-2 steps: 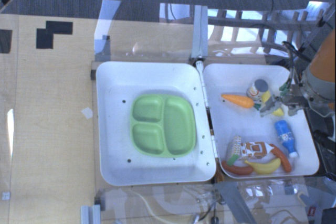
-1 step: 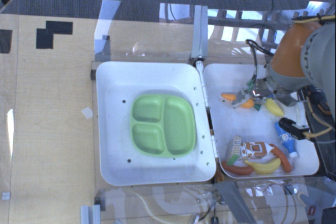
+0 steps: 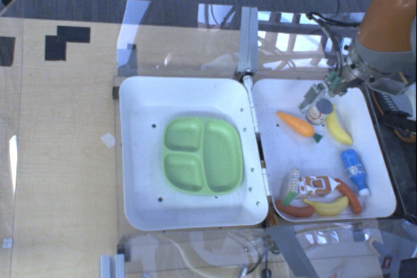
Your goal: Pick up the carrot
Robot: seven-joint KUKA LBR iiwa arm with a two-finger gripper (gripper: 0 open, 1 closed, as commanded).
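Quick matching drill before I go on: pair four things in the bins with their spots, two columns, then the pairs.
1. carrot
2. green plate
3. blue bottle
4. gripper

A. left bin
B. right bin, near its right wall
C. above the right bin's far part
D. right bin, toward its left side

Pairs: 1-D, 2-A, 3-B, 4-C

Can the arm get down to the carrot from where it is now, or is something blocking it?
Probably yes. The carrot lies exposed on the right bin floor, nothing over it. The gripper hovers just beyond it. A small jar and a banana sit close beside it, so clearance is tight.
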